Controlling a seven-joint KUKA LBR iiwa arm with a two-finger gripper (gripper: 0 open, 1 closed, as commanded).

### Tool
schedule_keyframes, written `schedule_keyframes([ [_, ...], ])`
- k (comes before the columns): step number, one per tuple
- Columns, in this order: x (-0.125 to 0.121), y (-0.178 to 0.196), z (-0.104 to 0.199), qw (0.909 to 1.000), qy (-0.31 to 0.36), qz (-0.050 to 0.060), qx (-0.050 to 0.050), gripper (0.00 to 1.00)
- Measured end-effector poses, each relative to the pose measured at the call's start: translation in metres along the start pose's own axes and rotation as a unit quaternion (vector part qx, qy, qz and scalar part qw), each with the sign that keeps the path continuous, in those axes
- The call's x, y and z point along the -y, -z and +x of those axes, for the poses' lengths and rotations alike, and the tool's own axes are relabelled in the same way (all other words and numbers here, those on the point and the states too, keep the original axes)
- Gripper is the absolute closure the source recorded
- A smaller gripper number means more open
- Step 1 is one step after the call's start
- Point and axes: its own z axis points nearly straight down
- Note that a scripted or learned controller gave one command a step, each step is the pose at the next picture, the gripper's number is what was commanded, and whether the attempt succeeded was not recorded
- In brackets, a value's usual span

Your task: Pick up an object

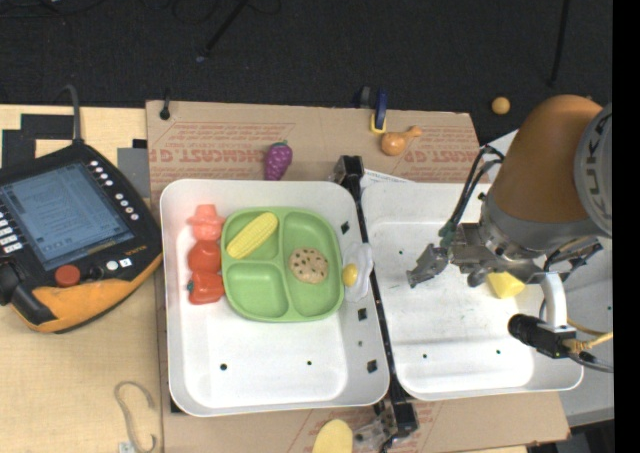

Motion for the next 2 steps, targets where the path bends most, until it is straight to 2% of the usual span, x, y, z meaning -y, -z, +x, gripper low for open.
schedule_keyframes([
  [1, -0.003, 0.007, 0.000, 1.0000, 0.001, -0.007, 0.001, 0.00],
  [2, 0.002, -0.037, 0.002, 1.0000, 0.001, -0.005, 0.000, 0.00],
])
